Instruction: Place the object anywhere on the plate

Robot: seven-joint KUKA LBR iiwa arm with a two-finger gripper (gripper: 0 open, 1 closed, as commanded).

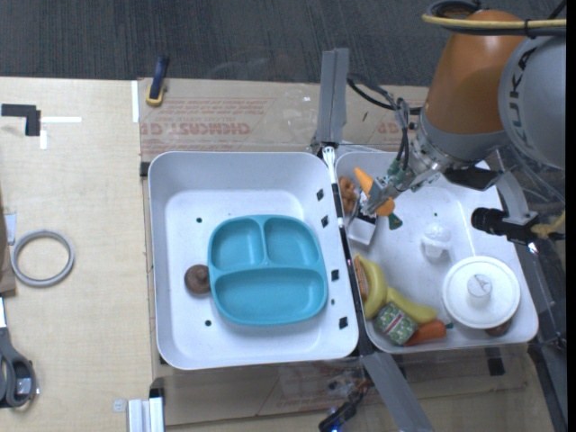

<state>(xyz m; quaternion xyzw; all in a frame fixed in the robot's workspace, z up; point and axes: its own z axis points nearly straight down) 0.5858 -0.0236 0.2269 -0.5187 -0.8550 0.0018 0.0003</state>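
In the right white bin (504, 336), near its upper-left corner, the two-finger gripper (382, 196) hangs low over the bin floor, arm (481, 70) grey with the orange band coming in from the right. An orange carrot-shaped toy piece (363, 178) sits right at the gripper's left side, and another orange bit (386, 209) shows right under the fingertips; cannot tell if either is actually pinched between the fingers, and whether the gripper is spread or closed is not readable here.

Just below-left of the gripper: a small white block (361, 232) on the bin floor. Just left of it, against the bin wall: a brownish pretzel-like item (347, 190). Right and below the gripper: a small white cup-like object (436, 238). Further below: a yellow banana (375, 286), a green-and-red packet (393, 322), an orange carrot (431, 331), and a round white lidded bowl (481, 290), all in the same bin.

Well left of the gripper, in the left white bin (180, 187): the teal three-compartment plastic plate (267, 269), flat in the bin middle. A small brown round object (197, 279) touches the plate's left edge, on the bin floor, not on the plate.

Far left, on the wooden bench (72, 178): a grey ring (40, 257) and scissors (16, 376).
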